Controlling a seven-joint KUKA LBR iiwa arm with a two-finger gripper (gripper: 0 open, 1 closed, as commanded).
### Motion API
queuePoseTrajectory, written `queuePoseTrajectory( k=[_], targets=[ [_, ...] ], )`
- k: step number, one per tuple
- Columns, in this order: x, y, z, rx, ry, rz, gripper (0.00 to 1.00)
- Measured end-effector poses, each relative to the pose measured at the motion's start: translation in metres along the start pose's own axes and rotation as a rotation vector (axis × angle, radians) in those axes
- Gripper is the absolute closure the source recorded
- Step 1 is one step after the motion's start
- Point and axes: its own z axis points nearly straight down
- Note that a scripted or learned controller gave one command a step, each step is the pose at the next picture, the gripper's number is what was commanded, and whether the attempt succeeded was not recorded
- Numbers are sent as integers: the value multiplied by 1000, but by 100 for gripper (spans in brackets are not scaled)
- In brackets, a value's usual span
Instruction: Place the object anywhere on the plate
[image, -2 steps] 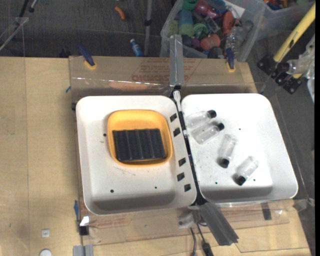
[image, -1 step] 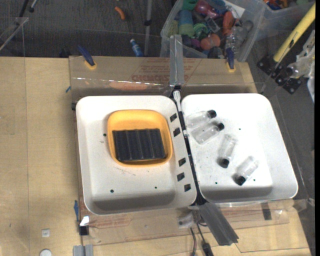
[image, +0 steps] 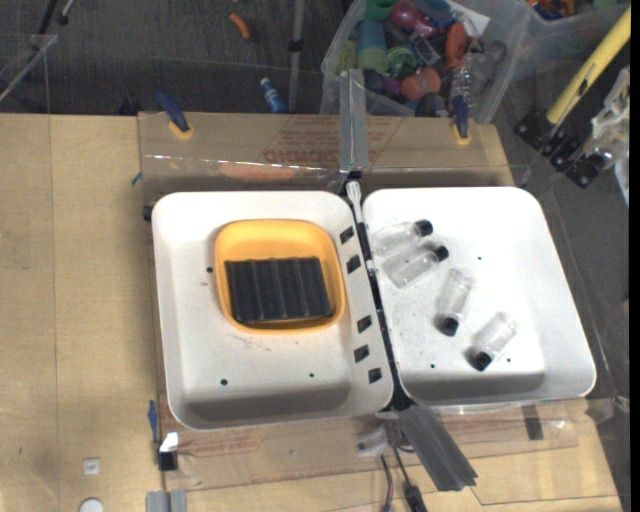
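Orange plate (image: 228, 243) with dark ribbed insert (image: 277, 289) in left white bin (image: 180, 300), four clear black-capped vials (image: 455, 296) scattered in right white bin (image: 540, 290), wooden desk (image: 70, 300) beneath, end effector's state cannot be told

You have two white bins side by side on a wooden bench (image: 70, 300), the left bin (image: 190, 380) and the right bin (image: 525, 225), parted by a dark divider (image: 368, 300). Behind them you see a clear tub of bright toys (image: 420, 45). Blue clamps (image: 177, 118) grip the bench's far edge.
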Motion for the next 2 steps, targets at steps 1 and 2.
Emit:
queuePoseTrajectory(
  k=[1, 2],
  targets=[
    [0, 0, 0, -1, 0, -377, 100],
    [0, 0, 1, -3, -1, -728, 100]
  ],
)
